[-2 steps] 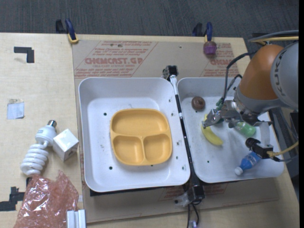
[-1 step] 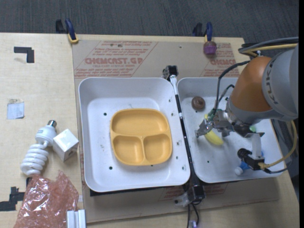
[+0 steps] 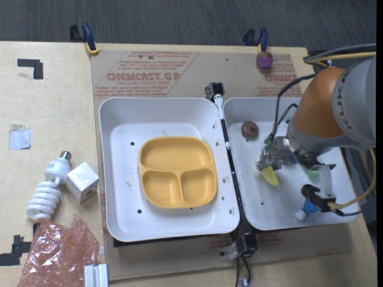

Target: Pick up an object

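A: Gripper (image 3: 270,162) sits low in the right bin (image 3: 251,211), hanging from the grey arm (image 3: 353,100) with its orange band (image 3: 317,103). Whether its tips are spread or pressed together, I cannot tell; the metal parts blur into each other.

B: And the objects to pick?

A: A yellow object (image 3: 271,176) lies on the bin floor just below the gripper, touching or nearly touching it. I cannot tell whether it is pinched. A small brown round object (image 3: 249,129) rests near the bin's upper left corner, apart from the gripper. A green object (image 3: 313,172) peeks out under the wrist, and a blue and white one (image 3: 306,211) lies near the lower right wall.

B: The other bin?

A: The left bin (image 3: 119,160) holds a yellow divided tray (image 3: 178,172), flat, with three compartments. On the bench to the left lie a spiral light bulb (image 3: 48,190), a white cube (image 3: 83,181) just beside it, and a crumpled pinkish plastic bag (image 3: 57,256).
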Robot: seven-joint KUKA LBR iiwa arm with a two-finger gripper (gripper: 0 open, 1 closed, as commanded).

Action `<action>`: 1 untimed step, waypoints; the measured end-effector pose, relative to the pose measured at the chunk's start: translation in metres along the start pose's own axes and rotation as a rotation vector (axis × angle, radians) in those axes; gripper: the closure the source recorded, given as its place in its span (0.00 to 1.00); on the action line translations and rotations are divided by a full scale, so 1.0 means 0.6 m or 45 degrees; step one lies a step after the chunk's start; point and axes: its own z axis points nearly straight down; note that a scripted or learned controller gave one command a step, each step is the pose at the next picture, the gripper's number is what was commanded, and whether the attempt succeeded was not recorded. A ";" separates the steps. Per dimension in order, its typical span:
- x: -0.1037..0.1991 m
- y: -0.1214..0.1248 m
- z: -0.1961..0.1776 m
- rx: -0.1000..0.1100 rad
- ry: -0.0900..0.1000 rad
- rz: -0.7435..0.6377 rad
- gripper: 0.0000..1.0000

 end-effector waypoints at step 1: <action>0.059 -0.117 -0.144 0.003 0.001 -0.003 1.00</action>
